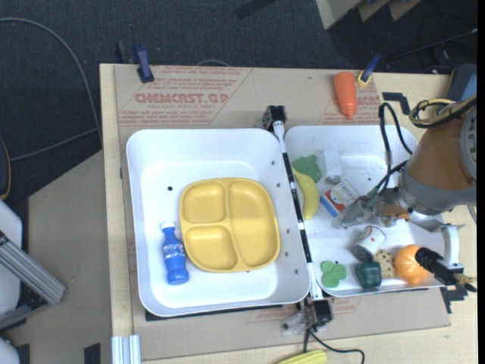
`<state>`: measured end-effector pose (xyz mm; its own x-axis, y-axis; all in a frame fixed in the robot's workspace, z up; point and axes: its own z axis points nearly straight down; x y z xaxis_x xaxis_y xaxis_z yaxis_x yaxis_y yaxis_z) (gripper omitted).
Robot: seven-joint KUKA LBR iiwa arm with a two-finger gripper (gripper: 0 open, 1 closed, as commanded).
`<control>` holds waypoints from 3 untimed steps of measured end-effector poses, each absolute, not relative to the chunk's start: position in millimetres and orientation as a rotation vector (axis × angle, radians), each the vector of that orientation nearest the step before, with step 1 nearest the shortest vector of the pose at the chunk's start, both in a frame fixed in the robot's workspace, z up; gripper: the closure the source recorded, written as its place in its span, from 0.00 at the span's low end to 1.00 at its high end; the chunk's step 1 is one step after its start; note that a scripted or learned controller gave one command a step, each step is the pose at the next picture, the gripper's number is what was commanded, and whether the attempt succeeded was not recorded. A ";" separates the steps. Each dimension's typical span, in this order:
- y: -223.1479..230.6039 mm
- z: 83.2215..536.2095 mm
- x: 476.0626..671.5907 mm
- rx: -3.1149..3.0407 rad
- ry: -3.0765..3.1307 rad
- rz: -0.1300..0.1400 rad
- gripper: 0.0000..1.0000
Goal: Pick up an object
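Yellow divided plate (227,224) lies in the left bin (144,158), a blue bottle (173,254) lying just beside it on its left; the right bin (356,136) holds a banana (307,194) against its left wall, green pieces (331,273), a dark teal block (369,274), an orange fruit (410,265) at the near right; an orange carrot (345,93) lies on the bench beyond; the gripper (362,214) sits low over the bin's middle clutter; whether it is open or closed cannot be told.
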<state>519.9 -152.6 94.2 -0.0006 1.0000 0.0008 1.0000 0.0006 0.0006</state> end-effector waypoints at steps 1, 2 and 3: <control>-142.3 84.0 478.6 -2.221 -2.219 0.001 0.00; -120.8 84.3 479.0 -2.219 -2.220 0.000 0.00; -129.5 85.0 595.8 -2.220 -2.225 0.000 0.00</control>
<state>595.8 -129.5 85.0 -0.0020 1.0000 -0.0011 1.0000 0.0020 0.0014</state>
